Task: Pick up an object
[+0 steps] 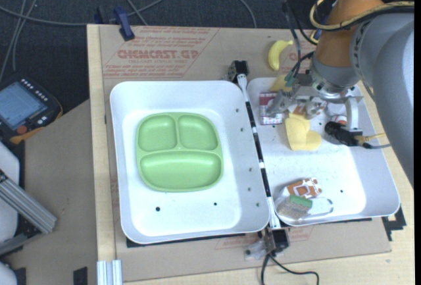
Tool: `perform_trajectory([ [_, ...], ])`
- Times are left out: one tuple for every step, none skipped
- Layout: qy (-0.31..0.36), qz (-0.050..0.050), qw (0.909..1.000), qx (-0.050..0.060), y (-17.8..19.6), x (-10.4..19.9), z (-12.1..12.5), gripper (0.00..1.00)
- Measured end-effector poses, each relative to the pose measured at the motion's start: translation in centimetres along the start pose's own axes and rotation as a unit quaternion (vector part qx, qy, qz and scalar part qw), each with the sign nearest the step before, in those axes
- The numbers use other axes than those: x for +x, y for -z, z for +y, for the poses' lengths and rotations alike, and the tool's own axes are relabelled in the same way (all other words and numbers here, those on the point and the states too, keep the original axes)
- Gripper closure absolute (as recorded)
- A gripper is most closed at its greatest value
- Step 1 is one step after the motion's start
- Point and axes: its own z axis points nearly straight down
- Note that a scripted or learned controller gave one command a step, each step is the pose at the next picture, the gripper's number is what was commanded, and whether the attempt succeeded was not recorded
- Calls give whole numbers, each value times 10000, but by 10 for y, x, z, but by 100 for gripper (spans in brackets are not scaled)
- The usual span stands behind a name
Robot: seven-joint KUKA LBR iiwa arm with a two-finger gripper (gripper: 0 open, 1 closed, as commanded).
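We see two white bins side by side on the bench. The left bin [125, 145] carries a green divided plate [179, 152] lying flat near its middle, a little toward the far edge.

The arm [378, 47] comes in from the right over the far edge of the right bin [368, 185], its orange band [342, 27] above the wrist. The gripper [299, 101] hangs low over that bin's far-left part, among cables and fittings; we cannot tell how its claw stands, nor whether anything sits in it.

In the right bin a pale yellow block [301, 134] lies just beside the gripper, on its near side; whether they touch we cannot tell. A small red and white packet [268, 109] lies at the bin's far-left corner, close to the wall. Near the bin's near-left corner rests a clear wrapped item with orange and white markings [299, 197], well apart from the block.

A banana [279, 53] lies on the bench just beyond the right bin's far edge, partly behind the cables.
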Motion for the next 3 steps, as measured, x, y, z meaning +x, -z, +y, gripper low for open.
perform_trajectory([
  [10,62,10000,3,-1,-36,1,0],
  [27,-39,9998,-206,0,-72,-13,0],
  [37,34,10000,-77,11,-83,1,0],
])
